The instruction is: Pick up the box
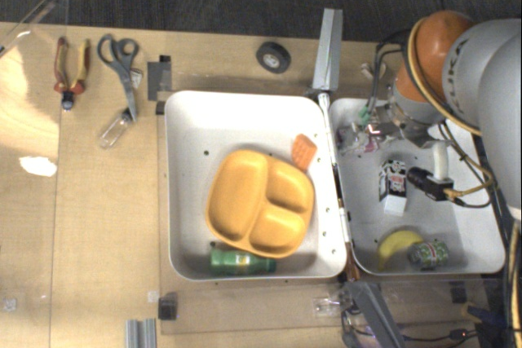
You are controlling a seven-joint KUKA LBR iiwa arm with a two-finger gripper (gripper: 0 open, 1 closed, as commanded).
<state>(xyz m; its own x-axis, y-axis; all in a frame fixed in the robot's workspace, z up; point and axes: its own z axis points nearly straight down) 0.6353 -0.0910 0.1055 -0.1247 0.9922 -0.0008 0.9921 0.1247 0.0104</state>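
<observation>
Fingers (369, 130), apart or together I cannot tell; box (393, 178) lies near them, toward the banana (399, 243), lengthwise.

You've got decent open floor in the middle and upper-left of the right bin (356, 253), but the arm (481, 69) and its cables (457, 190) crowd the top and right side, right next to the box (393, 179). Down at the near edge the banana (397, 244) and green can (429, 254) sit side by side. In the left bin (183, 175) the big yellow tray (261, 201) hogs the centre, so only the left strip and top are free.
</observation>
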